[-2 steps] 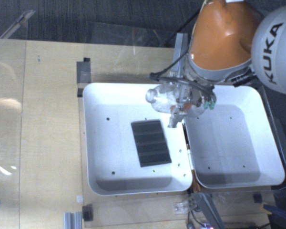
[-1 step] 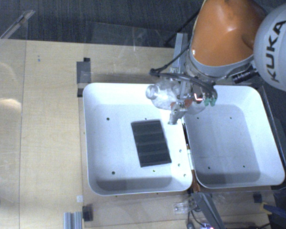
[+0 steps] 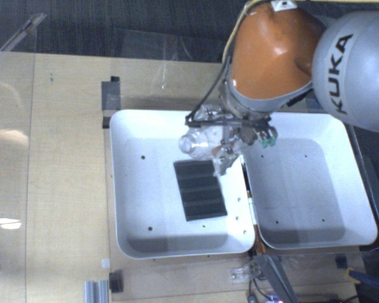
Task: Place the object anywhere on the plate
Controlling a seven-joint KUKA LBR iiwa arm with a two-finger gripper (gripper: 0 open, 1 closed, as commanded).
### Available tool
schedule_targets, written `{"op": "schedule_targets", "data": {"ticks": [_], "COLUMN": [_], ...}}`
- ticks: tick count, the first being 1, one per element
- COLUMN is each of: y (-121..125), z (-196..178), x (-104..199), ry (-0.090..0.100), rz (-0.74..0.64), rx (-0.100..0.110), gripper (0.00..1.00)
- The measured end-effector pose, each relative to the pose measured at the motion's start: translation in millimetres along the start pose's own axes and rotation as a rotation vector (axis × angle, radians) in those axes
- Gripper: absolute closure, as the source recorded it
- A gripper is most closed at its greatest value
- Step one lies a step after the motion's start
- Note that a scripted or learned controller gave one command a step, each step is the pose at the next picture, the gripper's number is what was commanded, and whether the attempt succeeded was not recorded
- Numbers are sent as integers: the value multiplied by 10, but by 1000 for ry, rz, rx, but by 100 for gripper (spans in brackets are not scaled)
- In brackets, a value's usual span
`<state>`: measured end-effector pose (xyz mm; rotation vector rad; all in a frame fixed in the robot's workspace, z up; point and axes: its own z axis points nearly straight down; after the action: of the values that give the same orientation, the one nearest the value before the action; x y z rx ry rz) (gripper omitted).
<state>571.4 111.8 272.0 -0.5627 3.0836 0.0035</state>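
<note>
A dark, ridged rectangular plate [image 3: 200, 189] lies flat in the middle of the left bin [image 3: 132, 169]. A clear, glassy object [image 3: 194, 142] sits just past the plate's far end, close against the left side of my gripper [image 3: 224, 156]. The gripper hangs under the orange wrist band [image 3: 271, 49], over the plate's far right corner and near the wall between the two bins. The wrist hides how the gripper meets the clear object, so I cannot see whether it is held.
The right bin [image 3: 316, 194] adjoins the left one along a shared wall. The grey arm [image 3: 354, 68] reaches in from the upper right above the right bin's far edge. Wooden bench top [image 3: 50, 169] extends to the left.
</note>
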Motion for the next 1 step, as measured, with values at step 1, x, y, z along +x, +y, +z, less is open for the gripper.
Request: {"op": "schedule_targets", "data": {"ticks": [1], "y": [-614], "z": [201], "x": [-39], "ry": [-1], "rz": [-325], "rx": [1], "gripper": [100]}}
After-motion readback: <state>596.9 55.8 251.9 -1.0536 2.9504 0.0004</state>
